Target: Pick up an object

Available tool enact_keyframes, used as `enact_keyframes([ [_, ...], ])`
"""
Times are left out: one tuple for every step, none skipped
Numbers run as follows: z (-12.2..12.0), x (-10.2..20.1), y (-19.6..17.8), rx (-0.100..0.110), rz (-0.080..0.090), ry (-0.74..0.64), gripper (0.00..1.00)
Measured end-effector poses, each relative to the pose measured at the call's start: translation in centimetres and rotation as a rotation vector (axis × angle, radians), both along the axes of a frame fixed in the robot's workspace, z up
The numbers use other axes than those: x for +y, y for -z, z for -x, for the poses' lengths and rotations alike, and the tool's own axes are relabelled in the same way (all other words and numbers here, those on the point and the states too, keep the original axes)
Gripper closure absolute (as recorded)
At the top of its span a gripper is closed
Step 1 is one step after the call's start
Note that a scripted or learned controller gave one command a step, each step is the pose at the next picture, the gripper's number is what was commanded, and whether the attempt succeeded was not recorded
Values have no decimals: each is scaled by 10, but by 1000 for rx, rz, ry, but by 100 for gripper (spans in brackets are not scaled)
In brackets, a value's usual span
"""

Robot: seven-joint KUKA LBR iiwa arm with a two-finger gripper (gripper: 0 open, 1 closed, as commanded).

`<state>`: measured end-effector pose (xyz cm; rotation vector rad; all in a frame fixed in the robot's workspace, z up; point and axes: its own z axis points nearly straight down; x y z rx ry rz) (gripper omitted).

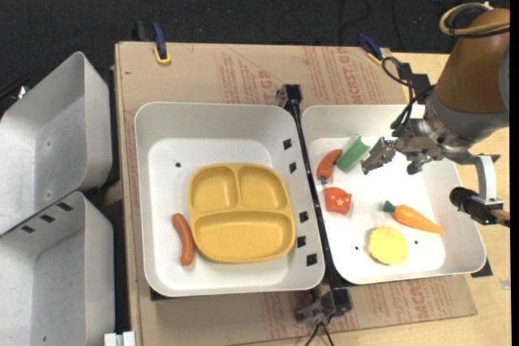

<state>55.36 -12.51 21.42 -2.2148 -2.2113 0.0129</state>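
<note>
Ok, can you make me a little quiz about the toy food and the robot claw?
1. True or false: the sausage lies in the same bin as the yellow tray.
2. Which food lies nearest the claw? A) green piece B) carrot C) yellow round piece
3. Fill in: the tray has ___ compartments.

Key: 1 true; 2 A; 3 three.

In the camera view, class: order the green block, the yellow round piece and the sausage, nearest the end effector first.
End effector over the right bin.
1. green block, just to its left.
2. yellow round piece, right bin's front.
3. sausage, left bin, beside the yellow tray.
</note>
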Motion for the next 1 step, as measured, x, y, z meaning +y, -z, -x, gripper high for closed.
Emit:
enact_keyframes([
  [-3,0,-7,-14,2,-3,0],
])
